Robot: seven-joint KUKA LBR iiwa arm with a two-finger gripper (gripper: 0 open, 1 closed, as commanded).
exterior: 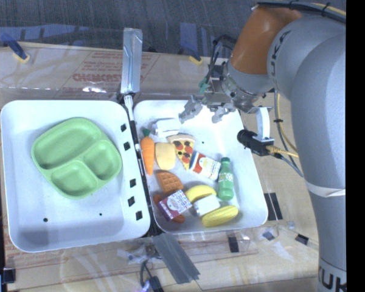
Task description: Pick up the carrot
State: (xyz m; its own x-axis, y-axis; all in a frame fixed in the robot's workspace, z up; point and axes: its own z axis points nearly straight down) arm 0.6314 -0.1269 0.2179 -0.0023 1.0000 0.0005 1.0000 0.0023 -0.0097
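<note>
The carrot [148, 154] is a small orange cone lying along the left wall of the right bin [253, 181], pointing toward the front. My gripper [204, 112] hovers over the back of that bin, up and to the right of the carrot and apart from it. Its two fingers [189, 110] are spread, and nothing is between them.
Right bin also holds a pizza slice [183, 146], a pale bread piece [165, 156], a green bottle [225, 179], a banana [200, 193], a waffle [168, 180] and a corn cob [219, 215]. A green divided plate [76, 157] lies in the left bin [24, 224].
</note>
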